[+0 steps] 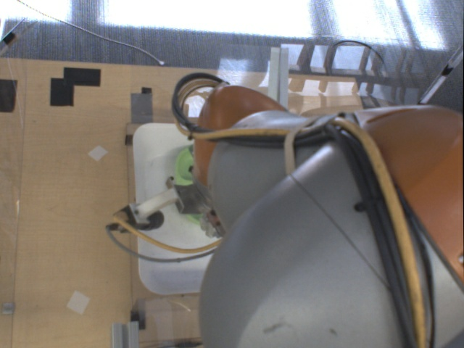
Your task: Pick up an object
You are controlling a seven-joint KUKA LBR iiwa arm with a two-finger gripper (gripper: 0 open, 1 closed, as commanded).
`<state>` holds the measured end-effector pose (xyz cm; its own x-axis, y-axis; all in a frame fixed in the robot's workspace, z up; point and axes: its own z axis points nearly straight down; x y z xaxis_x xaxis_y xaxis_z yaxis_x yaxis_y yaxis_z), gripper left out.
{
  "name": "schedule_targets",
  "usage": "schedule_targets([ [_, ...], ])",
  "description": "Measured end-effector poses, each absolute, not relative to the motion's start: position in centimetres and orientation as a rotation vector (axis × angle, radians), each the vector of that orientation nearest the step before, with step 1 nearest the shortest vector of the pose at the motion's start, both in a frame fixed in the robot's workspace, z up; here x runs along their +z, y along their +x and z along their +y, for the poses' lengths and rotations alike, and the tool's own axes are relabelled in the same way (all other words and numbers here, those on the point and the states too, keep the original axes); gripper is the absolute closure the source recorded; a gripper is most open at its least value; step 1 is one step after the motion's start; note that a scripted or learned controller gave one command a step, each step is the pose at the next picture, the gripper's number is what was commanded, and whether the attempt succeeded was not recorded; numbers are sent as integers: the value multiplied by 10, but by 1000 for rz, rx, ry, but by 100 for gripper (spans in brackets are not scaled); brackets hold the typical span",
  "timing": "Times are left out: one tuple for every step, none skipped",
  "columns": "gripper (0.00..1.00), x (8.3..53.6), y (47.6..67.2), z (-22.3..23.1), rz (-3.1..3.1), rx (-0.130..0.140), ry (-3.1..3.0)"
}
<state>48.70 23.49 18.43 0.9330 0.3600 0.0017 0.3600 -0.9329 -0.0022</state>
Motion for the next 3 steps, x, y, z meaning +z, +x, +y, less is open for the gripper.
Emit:
schedule_targets([
  [100,195,488,235,-577,-4,-3084],
  [100,206,489,235,-577,-7,-3082],
  [100,216,491,236,-579,-9,-3080],
])
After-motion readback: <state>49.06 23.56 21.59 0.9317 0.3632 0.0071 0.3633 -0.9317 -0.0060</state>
